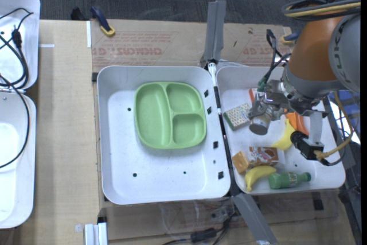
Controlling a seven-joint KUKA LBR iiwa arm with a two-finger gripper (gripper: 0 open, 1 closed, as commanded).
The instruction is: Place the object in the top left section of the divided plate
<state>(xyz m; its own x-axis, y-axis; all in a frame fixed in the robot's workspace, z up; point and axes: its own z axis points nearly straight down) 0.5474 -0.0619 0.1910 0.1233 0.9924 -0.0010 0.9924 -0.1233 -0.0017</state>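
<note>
The arm's gripper [261,117] hangs low over the right bin [332,181], among the clutter near a small patterned packet [237,116]; whether it is apart or together I cannot tell. This looks like the picking step: nothing is visibly held, and which object it targets is unclear. The green divided plate [170,115] waits in the left bin [114,152]; next, a secure grasp, then a carry leftwards
</note>
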